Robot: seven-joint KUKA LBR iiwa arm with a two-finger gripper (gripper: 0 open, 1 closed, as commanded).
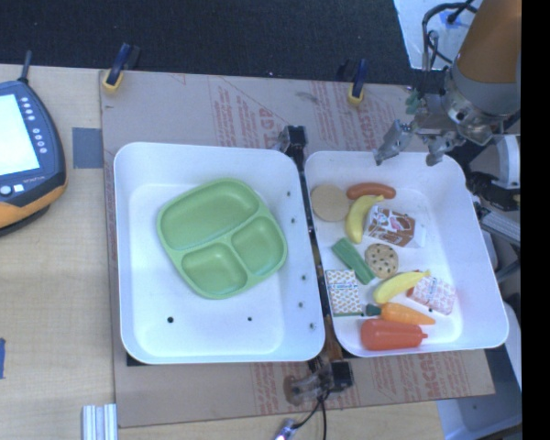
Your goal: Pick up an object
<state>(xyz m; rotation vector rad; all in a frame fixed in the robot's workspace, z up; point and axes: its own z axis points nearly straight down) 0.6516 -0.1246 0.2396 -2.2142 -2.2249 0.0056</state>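
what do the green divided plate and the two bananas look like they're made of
The green divided plate looks like moulded plastic: one even pale green, smooth, with soft rounded compartment walls and a faint sheen. The two bananas look like toy food, probably plastic or rubber: flat, uniform yellow with no browning or peel texture. The view cannot settle whether they are hard or soft.

Pale wooden bench under a brown cardboard sheet; dark floor behind.

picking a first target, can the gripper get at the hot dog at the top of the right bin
Probably yes. The gripper hangs open over the right bin's far edge, and the hot dog lies just below it with nothing on top. A banana sits close on its near side, which might crowd one finger.
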